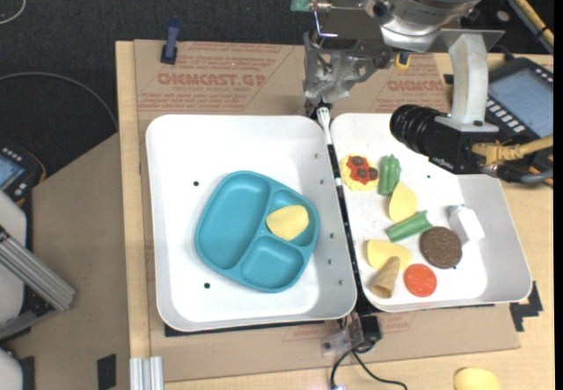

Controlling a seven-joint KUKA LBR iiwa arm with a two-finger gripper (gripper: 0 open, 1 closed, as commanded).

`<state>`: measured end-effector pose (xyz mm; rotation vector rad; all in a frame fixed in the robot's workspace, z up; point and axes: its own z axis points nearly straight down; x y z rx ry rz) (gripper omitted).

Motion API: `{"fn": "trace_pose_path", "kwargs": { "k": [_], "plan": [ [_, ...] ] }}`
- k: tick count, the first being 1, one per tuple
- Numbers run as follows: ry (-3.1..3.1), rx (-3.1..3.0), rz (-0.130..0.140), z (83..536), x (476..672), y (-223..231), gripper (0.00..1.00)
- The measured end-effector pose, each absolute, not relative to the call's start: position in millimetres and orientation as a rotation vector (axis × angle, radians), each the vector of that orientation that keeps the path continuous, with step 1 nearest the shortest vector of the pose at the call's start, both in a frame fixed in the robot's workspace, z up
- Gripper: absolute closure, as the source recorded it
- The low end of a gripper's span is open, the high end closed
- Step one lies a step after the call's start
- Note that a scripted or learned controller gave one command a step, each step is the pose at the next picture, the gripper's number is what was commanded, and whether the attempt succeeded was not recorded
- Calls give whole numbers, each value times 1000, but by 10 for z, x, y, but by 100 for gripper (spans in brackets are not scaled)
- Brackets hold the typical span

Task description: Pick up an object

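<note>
Toy food lies unpicked in our right bin; we cannot tell the fingers' state.

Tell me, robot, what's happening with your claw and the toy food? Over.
Gripper up at the bins' back edge, nothing seen between its fingers. Toy food lying in right bin; yellow piece on blue tray. Path clear.

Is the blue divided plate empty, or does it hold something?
Not empty. The blue plate holds one pale yellow piece in its right compartment; the other compartments show bare blue.
</note>
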<state>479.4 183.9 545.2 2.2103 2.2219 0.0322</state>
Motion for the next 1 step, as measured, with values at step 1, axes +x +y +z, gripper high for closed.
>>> {"fn": "trace_pose_path", "kwargs": {
  "k": [1],
  "plan": [
    [2221, 2230, -22, 4101, 4781, 1566, 100]
  ]
}}
